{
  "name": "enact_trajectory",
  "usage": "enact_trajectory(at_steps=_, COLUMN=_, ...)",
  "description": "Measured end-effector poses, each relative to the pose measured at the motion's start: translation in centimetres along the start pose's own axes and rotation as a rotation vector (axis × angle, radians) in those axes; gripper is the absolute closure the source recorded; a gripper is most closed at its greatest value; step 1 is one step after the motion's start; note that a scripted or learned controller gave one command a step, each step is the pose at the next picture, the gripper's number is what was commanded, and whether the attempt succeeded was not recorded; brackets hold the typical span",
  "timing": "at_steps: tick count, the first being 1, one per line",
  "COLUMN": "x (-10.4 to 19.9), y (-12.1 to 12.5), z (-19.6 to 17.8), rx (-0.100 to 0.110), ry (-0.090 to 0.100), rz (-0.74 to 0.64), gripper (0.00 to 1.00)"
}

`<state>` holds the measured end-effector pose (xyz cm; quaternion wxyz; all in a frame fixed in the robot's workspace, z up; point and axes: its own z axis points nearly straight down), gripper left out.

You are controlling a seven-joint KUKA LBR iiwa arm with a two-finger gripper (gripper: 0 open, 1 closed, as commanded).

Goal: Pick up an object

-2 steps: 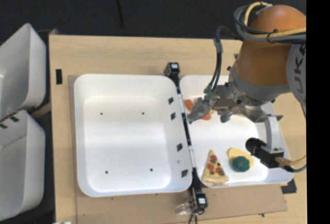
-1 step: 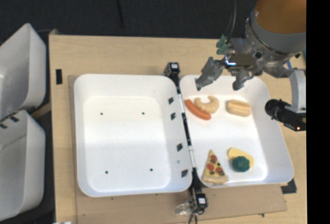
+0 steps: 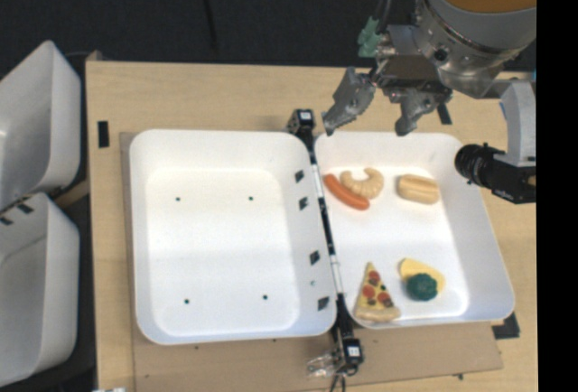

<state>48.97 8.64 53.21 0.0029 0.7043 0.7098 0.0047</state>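
The gripper (image 3: 379,117) hangs spread wide with nothing between its fingers, poised over the far edge of the right bin (image 3: 483,228), likely ready to drop on a target. Nearest below the fingers lie a croissant (image 3: 365,181) touching a hot dog (image 3: 347,192) and a bread roll (image 3: 417,189); nothing blocks them. Farther off sit the pizza slice (image 3: 375,293) and a yellow-green piece (image 3: 421,280); the left bin (image 3: 217,232) lies beside.

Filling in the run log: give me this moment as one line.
phase: pre-grasp | gripper: open, holding nothing, above right bin far edge | in bin: hot dog, croissant, bread roll, pizza slice
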Motion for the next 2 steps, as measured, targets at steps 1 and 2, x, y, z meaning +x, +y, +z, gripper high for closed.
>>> enact_trajectory(at_steps=1, x=1.1, y=2.5, z=-2.0, rx=0.006, ry=-0.003, rz=0.004, gripper=0.0)
enact_trajectory(at_steps=2, x=7.7, y=1.1, z=-1.9, rx=0.009, ry=-0.001, rz=-0.001, gripper=0.0)
